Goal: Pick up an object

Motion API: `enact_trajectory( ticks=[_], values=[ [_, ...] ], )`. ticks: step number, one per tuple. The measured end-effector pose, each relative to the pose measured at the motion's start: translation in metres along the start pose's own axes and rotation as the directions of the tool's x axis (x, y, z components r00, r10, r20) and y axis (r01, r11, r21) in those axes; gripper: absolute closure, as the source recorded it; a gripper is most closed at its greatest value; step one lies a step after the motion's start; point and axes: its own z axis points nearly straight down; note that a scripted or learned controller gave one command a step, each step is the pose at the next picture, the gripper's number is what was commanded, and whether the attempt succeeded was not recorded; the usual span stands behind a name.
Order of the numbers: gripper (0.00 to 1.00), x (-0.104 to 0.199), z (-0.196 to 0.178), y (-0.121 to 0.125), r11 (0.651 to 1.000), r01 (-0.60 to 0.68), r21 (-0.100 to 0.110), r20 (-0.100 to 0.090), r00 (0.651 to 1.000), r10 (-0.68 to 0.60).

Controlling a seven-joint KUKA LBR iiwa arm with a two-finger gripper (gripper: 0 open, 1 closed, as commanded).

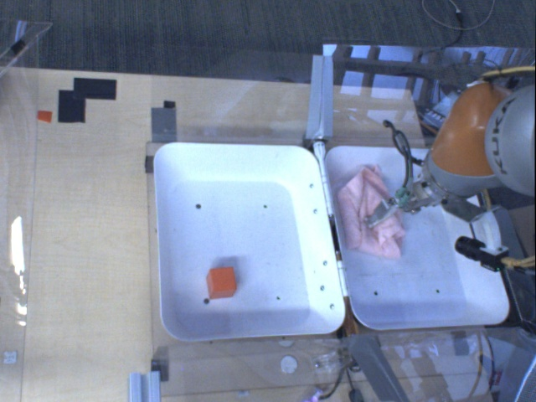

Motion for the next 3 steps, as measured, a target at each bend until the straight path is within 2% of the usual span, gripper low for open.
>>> enact_trajectory(
  ticks=[1, 2, 3],
  values=[
    [1.0, 0.001, -0.012, 0.004, 1.0, 0.004, -0.007, 0.0, 1.0, -0.004],
    [1.0, 0.01, -0.002, -0.005, 0.997, -0.083, -0.005, 0.002, 0.997, 0.083],
    [1.0, 0.056, -0.094, 0.095, 0.991, -0.136, 0.009, -0.005, 0.991, 0.136]
  ],
)
